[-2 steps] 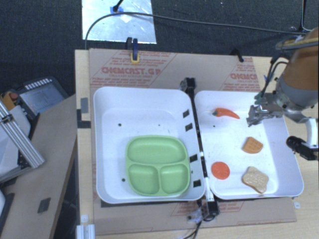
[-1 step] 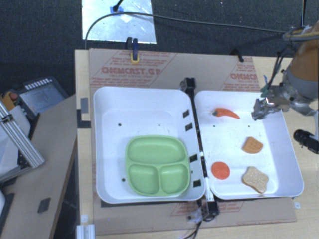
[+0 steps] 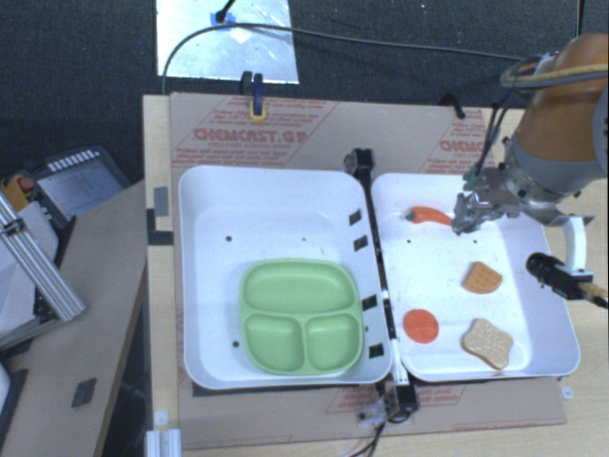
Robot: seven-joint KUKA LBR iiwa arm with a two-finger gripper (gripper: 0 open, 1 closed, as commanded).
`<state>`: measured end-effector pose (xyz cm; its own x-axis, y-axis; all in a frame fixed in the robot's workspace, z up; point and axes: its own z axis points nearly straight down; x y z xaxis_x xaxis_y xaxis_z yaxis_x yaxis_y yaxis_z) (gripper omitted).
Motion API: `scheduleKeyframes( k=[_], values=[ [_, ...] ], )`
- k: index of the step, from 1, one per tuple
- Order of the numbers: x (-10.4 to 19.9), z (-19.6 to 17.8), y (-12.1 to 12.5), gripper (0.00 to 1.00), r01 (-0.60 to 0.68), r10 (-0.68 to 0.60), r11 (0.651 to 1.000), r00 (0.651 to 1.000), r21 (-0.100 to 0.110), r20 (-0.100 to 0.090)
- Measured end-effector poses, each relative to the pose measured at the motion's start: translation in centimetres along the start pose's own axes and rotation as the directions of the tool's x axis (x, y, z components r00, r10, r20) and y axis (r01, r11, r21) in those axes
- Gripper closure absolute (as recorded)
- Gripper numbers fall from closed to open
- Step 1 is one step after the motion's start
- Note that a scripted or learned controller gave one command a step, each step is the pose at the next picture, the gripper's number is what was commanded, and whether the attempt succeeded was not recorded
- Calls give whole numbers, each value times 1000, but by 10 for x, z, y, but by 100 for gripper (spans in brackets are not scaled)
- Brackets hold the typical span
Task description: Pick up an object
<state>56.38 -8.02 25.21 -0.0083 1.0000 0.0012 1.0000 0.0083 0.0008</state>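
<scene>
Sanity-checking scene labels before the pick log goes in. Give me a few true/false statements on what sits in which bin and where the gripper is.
1. The green divided plate lies in the left bin. True.
2. The carrot lies in the left bin. False: it lies in the right bin, near the far edge.
3. The gripper is over the right bin, close beside the carrot. True.
4. The red disc rests on the green plate. False: it lies on the right bin's floor, near the divider.
5. Two bread-like pieces, the round cracker and the toast, lie in the right bin. True.
</scene>
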Motion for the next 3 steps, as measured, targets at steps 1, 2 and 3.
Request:
scheduleKeyframes(
  k=[1, 2, 3],
  values=[
    [54, 15, 1, 100, 1, -1, 1000, 1000, 0, -1],
    [111, 27, 3, 100, 2, -2, 1000, 1000, 1, -1],
    [168, 35, 0, 100, 1, -1, 1000, 1000, 0, -1]
  ],
)
